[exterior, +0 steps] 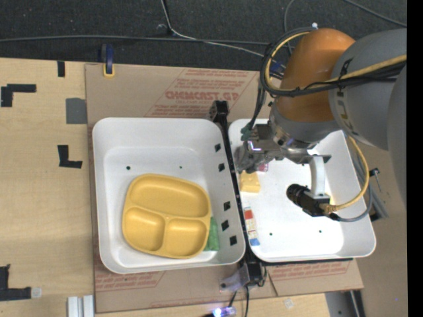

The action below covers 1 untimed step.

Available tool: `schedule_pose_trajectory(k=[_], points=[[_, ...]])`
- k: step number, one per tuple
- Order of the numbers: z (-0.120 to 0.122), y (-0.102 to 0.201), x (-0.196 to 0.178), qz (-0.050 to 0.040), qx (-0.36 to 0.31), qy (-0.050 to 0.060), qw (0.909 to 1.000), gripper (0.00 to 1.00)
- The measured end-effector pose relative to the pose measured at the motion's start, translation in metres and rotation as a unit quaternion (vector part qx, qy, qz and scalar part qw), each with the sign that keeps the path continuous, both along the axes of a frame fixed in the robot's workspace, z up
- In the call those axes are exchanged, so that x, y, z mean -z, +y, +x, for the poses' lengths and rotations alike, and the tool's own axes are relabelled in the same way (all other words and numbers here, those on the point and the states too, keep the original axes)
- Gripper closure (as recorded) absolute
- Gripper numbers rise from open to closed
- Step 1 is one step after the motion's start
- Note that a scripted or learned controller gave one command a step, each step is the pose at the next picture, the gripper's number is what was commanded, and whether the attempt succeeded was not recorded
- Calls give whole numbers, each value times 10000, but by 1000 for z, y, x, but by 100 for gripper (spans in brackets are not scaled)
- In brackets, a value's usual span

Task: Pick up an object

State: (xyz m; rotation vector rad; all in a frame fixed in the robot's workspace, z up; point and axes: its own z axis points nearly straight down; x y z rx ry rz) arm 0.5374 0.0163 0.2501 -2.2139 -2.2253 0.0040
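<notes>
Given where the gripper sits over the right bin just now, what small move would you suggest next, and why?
Probably a short, straight descent. The gripper hangs in the right bin, just above a pale yellow block near the bin's left wall, with nothing visibly held. Whether its fingers are spread is unclear from this angle, so I would confirm that first.

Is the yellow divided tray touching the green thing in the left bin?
Touching. In the camera view, the yellow tray sits against the green object at its lower right edge and partly covers it, with no gap between them.
</notes>
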Motion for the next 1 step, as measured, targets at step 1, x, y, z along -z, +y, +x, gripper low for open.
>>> schedule_pose_trajectory(k=[1], points=[[-5,62,2,3,-10,-8,10000,100]])
